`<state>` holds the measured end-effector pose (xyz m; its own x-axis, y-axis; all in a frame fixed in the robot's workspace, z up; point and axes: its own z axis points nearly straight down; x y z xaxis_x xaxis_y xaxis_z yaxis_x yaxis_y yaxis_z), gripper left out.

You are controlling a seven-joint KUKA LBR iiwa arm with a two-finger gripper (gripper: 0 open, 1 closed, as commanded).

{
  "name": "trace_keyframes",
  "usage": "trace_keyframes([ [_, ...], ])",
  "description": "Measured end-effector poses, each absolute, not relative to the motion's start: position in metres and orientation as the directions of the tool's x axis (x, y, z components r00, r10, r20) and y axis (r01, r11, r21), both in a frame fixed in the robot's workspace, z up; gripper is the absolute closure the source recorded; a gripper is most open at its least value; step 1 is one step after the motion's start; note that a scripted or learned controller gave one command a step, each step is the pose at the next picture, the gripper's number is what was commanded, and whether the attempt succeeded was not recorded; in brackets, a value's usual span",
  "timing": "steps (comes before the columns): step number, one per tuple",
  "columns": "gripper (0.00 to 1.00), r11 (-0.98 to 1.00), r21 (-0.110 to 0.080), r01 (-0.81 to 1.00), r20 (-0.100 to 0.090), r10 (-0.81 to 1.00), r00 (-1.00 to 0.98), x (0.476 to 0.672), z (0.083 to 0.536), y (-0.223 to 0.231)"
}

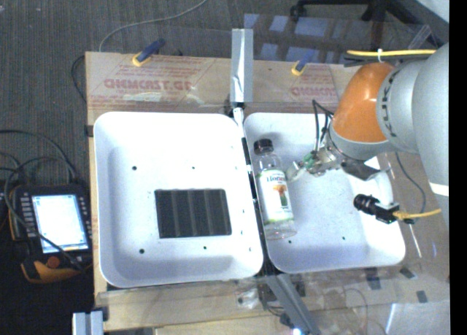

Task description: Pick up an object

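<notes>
A clear plastic bottle (274, 193) with a black cap and a white label lies along the left wall of the right bin (343, 253), cap toward the back. A dark ribbed rectangular block (193, 212) lies flat in the middle of the left bin (117, 151). My gripper (312, 163) hangs low over the right bin, just right of the bottle's neck and apart from it. The orange band and grey wrist above hide most of it. I see nothing held in it.
A black plug on a yellow cable (373, 206) hangs over the right bin's right side. A metal post (238, 71) stands behind the seam between the bins. A handheld control screen (55, 224) lies on the floor at left.
</notes>
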<state>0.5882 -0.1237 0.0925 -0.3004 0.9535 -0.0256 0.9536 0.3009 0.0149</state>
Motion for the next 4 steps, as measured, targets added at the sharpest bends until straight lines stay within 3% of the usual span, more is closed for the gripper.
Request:
trace_keyframes([
  [1, 0.00, 0.299, 0.018, 0.954, -0.030, 0.954, -0.298, 0.576, 0.093, -0.123],
  [2, 0.00, 0.383, -0.003, 0.924, -0.026, 0.923, -0.383, 0.614, 0.092, -0.125],
  [3, 0.00, 0.340, -0.004, 0.940, -0.001, 0.940, -0.340, 0.621, 0.128, -0.130],
  [4, 0.00, 0.318, -0.001, 0.948, -0.021, 0.948, -0.318, 0.603, 0.095, -0.124],
])
